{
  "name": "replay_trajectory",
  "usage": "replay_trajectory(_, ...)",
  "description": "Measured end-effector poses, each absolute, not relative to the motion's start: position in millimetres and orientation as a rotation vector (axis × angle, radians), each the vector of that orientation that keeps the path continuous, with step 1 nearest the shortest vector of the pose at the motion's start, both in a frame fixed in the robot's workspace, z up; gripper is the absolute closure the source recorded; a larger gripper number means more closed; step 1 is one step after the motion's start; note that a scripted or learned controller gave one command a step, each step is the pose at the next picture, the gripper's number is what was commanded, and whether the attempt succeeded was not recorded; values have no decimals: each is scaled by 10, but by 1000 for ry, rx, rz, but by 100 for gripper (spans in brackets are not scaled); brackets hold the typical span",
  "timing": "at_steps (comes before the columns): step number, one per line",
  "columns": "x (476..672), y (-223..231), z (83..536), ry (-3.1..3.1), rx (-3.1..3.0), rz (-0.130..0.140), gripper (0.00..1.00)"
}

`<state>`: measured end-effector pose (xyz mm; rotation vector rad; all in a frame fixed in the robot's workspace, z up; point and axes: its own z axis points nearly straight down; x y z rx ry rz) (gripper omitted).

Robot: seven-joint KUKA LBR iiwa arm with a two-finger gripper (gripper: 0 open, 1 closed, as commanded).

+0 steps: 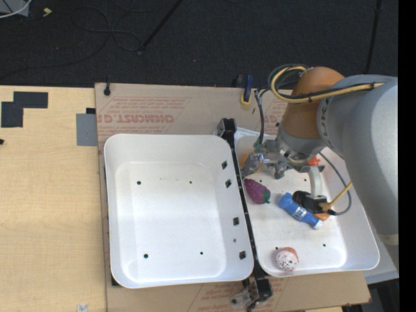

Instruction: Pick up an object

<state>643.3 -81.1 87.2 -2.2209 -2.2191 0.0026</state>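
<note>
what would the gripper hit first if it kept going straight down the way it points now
Probably the right bin floor near its upper left corner, beside an orange object. The gripper points down there; depth is unclear.

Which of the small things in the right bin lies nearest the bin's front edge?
The white speckled ball; the purple toy and blue tube lie farther back.

A light wooden bench (45,200) carries a brown cardboard sheet (162,112). Two shallow white bins sit on the cardboard: the left bin (169,275), and the right bin (338,255) touching it.
</note>
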Motion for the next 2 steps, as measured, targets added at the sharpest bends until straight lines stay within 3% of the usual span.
replay_trajectory(2,6437,-947,876,-2220,-2222,1,0)
